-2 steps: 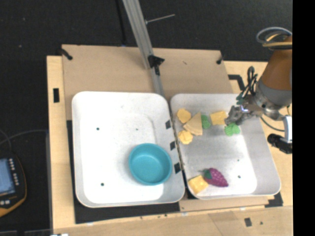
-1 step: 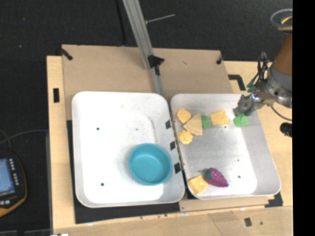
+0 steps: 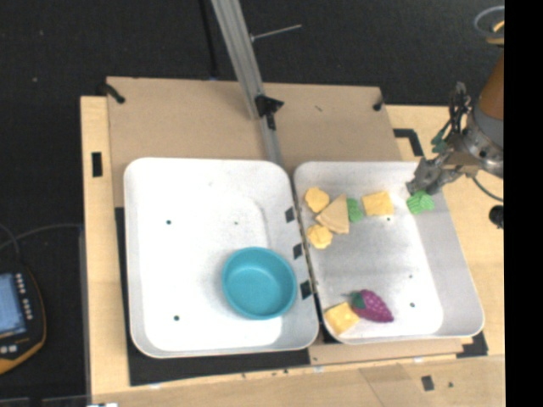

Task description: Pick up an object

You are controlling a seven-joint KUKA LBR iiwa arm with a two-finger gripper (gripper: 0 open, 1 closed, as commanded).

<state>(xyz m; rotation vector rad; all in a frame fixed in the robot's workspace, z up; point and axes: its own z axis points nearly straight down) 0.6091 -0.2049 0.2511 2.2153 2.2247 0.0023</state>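
From the camera view above the bench (image 3: 102,371), the arm (image 3: 488,134) comes in at the right and its pincer (image 3: 427,183) sits over the upper right rim of the right bin (image 3: 424,303). A small green block (image 3: 419,203) lies directly under the tip, touching or very nearly touching it. Whether the block is actually clamped cannot be told from here, nor how wide the pincer stands, since the tip is small and blurred.

By my reading the step in hand is the grasp itself or the first lift, with the green block as the chosen thing. The next move calls for a straight rise, to see if the block comes along.

Further left in the same bin lie a tan wedge (image 3: 334,216) and yellow pieces (image 3: 378,203), well apart from the pincer. A purple toy (image 3: 372,305) rests near the front rim. The left bin (image 3: 161,202) carries a blue bowl (image 3: 258,281).
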